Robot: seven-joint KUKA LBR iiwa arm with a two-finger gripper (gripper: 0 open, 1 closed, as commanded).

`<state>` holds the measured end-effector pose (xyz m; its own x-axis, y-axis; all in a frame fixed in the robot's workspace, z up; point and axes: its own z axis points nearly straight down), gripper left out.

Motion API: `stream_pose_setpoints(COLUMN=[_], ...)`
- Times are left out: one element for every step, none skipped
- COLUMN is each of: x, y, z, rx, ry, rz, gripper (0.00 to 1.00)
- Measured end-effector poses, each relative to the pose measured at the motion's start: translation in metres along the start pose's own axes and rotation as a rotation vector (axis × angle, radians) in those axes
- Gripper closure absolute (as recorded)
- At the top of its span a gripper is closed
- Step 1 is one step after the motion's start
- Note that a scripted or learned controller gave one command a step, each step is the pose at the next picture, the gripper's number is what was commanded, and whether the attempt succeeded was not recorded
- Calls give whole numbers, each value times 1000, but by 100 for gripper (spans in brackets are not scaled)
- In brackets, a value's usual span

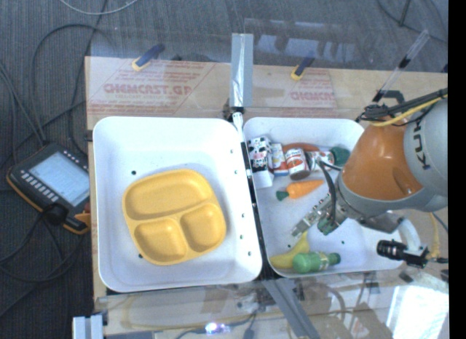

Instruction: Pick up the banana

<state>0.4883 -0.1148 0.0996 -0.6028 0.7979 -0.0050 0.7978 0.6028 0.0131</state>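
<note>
Banana (291,252) lies at right bin's (349,128) near wall, touching green bottle (315,260); gripper (314,221) poised just above banana, finger state cannot tell; risk: crowding bottle and wall could deflect the grasp.

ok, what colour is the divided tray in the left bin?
Yellow: the divided tray in the left bin is plain yellow, clearest in the camera view.

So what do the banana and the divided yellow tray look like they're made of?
Banana: probably moulded plastic toy food, judging by its even yellow and slight sheen; it lies at the right bin's front edge beside a green bottle.
Yellow tray: looks like smooth, semi-matte rigid plastic, with three moulded compartments, rounded edges and soft highlights. Both are guesses from appearance.
</note>
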Motion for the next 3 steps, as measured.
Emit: stream_pose_setpoints(x=[0,10,10], y=[0,7,7], z=[0,10,10], rx=[1,5,0], ry=[1,-4,0], rz=[0,40,99], gripper=[0,0,0])
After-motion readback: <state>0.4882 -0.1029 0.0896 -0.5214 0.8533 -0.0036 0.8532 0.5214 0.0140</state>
